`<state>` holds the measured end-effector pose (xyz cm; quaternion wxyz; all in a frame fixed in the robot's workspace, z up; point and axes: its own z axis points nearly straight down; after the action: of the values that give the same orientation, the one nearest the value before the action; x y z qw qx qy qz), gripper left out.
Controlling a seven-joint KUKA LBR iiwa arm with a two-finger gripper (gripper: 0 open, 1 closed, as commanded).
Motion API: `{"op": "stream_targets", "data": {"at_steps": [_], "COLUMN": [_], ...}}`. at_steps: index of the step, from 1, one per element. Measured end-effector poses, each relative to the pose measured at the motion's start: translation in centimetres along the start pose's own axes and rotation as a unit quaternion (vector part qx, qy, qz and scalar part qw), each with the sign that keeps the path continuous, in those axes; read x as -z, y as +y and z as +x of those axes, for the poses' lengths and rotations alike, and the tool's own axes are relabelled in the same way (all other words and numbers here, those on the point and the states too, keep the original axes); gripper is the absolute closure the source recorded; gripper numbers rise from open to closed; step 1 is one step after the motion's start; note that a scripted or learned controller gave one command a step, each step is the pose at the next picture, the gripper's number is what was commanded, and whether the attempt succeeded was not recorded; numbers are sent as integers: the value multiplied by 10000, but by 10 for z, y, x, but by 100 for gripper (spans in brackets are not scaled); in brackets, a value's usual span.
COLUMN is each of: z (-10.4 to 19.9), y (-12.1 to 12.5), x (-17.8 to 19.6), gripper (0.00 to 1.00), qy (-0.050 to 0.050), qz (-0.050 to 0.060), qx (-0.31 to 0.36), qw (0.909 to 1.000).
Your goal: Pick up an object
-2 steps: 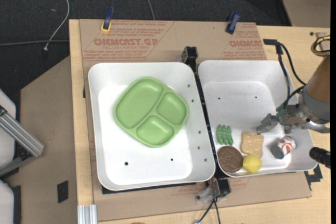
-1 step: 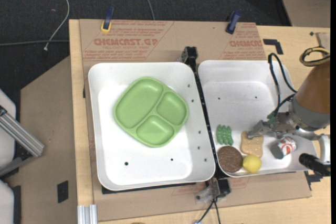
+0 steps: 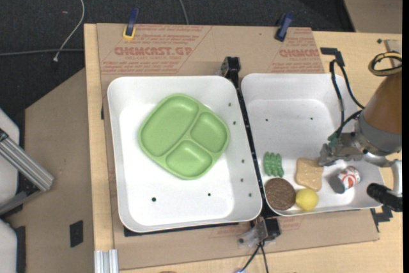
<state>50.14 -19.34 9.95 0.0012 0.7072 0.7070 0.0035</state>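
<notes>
The right bin [image 3: 287, 99] holds several small things along its near edge. They are a green ridged piece [image 3: 273, 164], a brown round disc [image 3: 280, 193], a yellow ball [image 3: 307, 199], a tan bread-like slice [image 3: 309, 172] and a red, white and grey object [image 3: 344, 179]. My gripper [image 3: 333, 154] hangs low over the bin's right side, just above and right of the tan slice and above-left of the red and white object. Nothing shows held in it. The arm's orange band [image 3: 387, 105] rises behind it.
In the left bin [image 3: 128, 201] lies a green three-compartment plate [image 3: 184, 135]. Black cables [image 3: 342, 93] run along the right bin's far right rim. The bins rest on cardboard held by two blue clamps [image 3: 131, 21].
</notes>
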Motion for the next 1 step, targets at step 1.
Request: {"op": "stream_targets", "data": {"at_steps": [1], "z": [-3], "y": [4], "x": [64], "gripper": [100], "qy": [-30], "qz": [1], "qx": [7], "qw": [10000]}}
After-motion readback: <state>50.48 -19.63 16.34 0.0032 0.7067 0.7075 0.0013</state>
